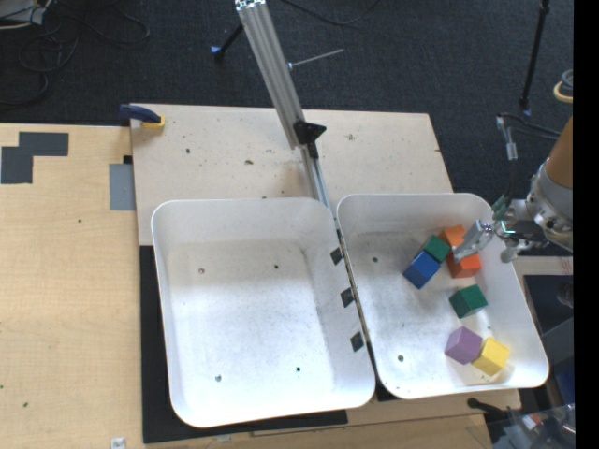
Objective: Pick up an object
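Note:
Several coloured blocks lie in the right bin. A blue cube, a green cube, an orange block and a red block cluster near its upper right. Lower down sit a dark green cube, a purple cube and a yellow cube. My gripper reaches in over the bin's right rim, right beside the orange and red blocks. It partly covers them, and I see no block lifted off the bin floor.
The left bin adjoins the right one, with black clips along the shared wall. A slanted metal bar rises behind the bins. A blue clamp sits at the bench's far left corner.

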You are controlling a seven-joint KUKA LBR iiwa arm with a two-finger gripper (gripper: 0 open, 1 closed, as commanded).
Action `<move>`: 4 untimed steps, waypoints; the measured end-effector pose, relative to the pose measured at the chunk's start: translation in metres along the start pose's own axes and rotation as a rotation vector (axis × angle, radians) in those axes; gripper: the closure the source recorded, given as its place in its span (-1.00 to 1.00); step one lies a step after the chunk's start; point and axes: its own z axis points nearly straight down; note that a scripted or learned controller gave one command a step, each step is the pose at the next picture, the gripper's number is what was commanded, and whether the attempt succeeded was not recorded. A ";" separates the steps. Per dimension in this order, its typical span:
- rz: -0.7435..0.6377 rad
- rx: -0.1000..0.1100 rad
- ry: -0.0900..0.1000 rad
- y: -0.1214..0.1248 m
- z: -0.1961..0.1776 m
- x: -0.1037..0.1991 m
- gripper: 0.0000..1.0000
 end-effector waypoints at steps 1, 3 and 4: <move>-0.001 -0.005 -0.001 0.001 -0.003 0.000 -1.00; 0.001 -0.002 -0.001 0.000 0.094 -0.003 -1.00; 0.002 -0.011 -0.005 0.002 0.130 -0.003 -1.00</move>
